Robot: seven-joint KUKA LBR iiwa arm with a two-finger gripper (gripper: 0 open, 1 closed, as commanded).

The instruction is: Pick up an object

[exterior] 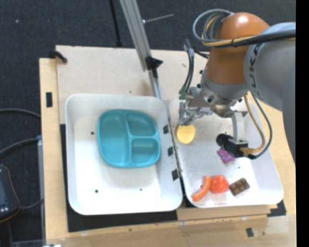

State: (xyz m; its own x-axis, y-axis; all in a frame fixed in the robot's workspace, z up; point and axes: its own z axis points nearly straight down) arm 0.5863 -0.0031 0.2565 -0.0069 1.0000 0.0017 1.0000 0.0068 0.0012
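Directly beneath the claw (187,118), touching or just below its tips: one small yellow rounded object (186,134), lying near the inner wall of the right bin (262,189). Claw state: cannot tell, since the tips are too small and shadowed to read; nothing can be said to be held.

Step in hand, as judged: descent onto the yellow piece for a grasp. To do it well:
- keep the claw centred over the widest part of the piece, not its edge
- stay clear of the bin wall just to the claw's left, which leaves little room on that side
- the piece looks smooth and rounded, so it may squirt out if pinched off-centre; close slowly, then lift straight up

Count of items, placed from the claw:
- yellow rounded piece: one, under the claw
- purple piece (226,156): one, to the right and below, beside a black cable fitting (232,144)
- orange toy items (211,186): a rounded one and a long carrot-like one, touching; two as far as can be told, well below
- brown chocolate-like block (239,186): one, just right of the orange pair
- teal divided plate (129,138): one, three compartments, to the left in the left bin (82,189)
- white bins: two, side by side on the bench (92,71)
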